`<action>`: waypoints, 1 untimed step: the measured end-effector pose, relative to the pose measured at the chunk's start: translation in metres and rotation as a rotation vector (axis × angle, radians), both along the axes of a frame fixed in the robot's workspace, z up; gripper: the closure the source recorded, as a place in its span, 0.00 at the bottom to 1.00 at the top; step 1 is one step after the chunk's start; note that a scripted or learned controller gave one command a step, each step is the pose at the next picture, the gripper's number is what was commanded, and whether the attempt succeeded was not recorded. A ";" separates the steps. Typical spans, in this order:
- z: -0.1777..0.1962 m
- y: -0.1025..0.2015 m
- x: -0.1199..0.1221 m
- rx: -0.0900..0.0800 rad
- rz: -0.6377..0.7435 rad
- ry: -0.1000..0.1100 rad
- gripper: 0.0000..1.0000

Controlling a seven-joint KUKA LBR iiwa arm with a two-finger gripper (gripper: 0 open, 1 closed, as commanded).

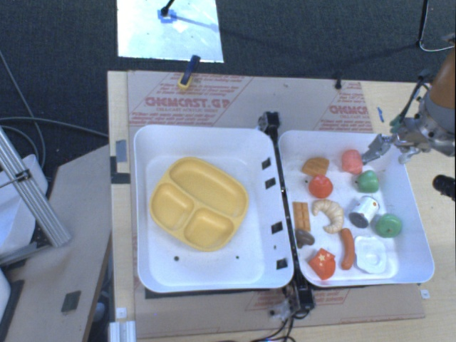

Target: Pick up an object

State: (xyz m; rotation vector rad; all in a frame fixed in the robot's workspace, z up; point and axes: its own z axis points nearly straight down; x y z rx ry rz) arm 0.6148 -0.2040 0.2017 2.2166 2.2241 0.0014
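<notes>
- Over the right bin's [413, 212] far right corner: gripper [376, 150], fingers slightly parted, holding nothing, tips just above the pink piece [351, 161].
- Inside that bin: bun [315, 166], tomato [320, 187], two green pieces [368, 182] [389, 225], croissant [329, 213], can [364, 210], sausage [346, 248], strawberry [323, 263], white piece [370, 254], all lying loose and close together.
- Left bin [153, 155]: yellow three-part tray [199, 202], alone at centre.
- Under both bins: cardboard sheet [214, 98] on the bench.

floor: dark carpet [57, 41] | bench: pale wood [235, 95] | bright reflective sheet [169, 20] beyond bench
</notes>
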 end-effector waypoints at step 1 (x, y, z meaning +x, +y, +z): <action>-0.124 -0.001 0.022 0.001 0.003 0.005 0.00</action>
